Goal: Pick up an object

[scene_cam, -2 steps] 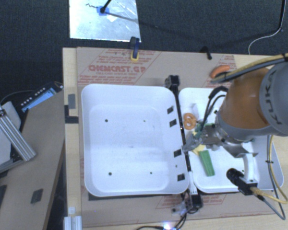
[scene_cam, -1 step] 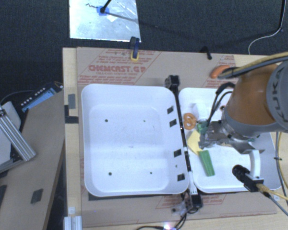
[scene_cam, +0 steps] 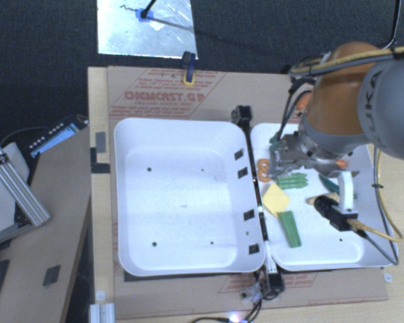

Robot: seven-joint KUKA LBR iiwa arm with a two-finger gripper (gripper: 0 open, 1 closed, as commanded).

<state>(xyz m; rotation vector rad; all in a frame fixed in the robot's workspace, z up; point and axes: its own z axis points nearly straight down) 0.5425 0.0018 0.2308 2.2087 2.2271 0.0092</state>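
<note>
At the near edge, a brown printed cardboard sheet (scene_cam: 161, 93) shows under the rounded front rims of two shallow white plastic bins. The left bin (scene_cam: 182, 269) has a smooth, glossy floor marked by a few small dark dots. The right bin (scene_cam: 316, 266) has bare white floor along its near wall and toward its near right corner. A black strip with small black clips (scene_cam: 254, 180) runs along the seam where the two bins meet. Nearest in the right bin lies a long flat green stick (scene_cam: 290, 229), slanted and close to the seam. Its far end is just beside a flat yellow square piece (scene_cam: 276, 199) turned like a diamond. Beyond that lies a green ridged piece with finger-like ribs (scene_cam: 294, 180), on its side. A small orange ring-shaped piece (scene_cam: 263, 169) rests against the seam-side wall. A teal sliver (scene_cam: 330, 184) shows to the right, partly hidden by the arm. The metal tool (scene_cam: 283, 161) hangs low over the bin, just above the far edge of the green ridged piece and beside the orange one. Whether it is wide or narrow cannot be told. The bulky grey and orange arm covers the far right part of the bin. Farther off, a blue and yellow clamp (scene_cam: 188, 69) sits at the cardboard's far edge, and a crinkled silvery sheet (scene_cam: 146, 19) lies on the dark carpet.
</note>
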